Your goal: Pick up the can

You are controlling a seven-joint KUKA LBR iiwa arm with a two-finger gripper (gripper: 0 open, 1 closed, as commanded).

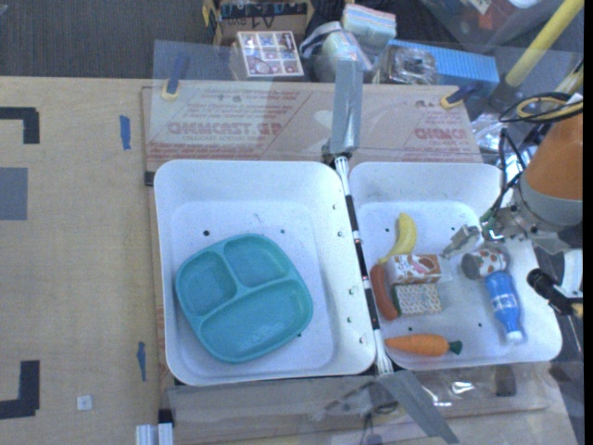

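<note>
Lying on its side in the right bin (547, 336), can (503, 304) just below jaws (471, 241) (spread unclear, perhaps open), presumably hovering for descent.

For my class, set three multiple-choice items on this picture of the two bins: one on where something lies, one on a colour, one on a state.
1. Where does the teal divided plate lie?
A. In the left bin
B. In the right bin
C. On the wooden bench outside the bins

2. What colour is the bottle lying in the right bin?
A. Red
B. Blue
C. Green

3. How does the can stand with respect to the gripper?
A. Lifted clear of the bin
B. Placed on the teal plate
C. Resting in the right bin, beside the bottle's cap end

Answers: 1 A, the plate sits on the floor of the left bin. 2 B, the bottle's body is blue with a white cap. 3 C, the can rests on the bin floor just below the gripper, not raised.
</note>
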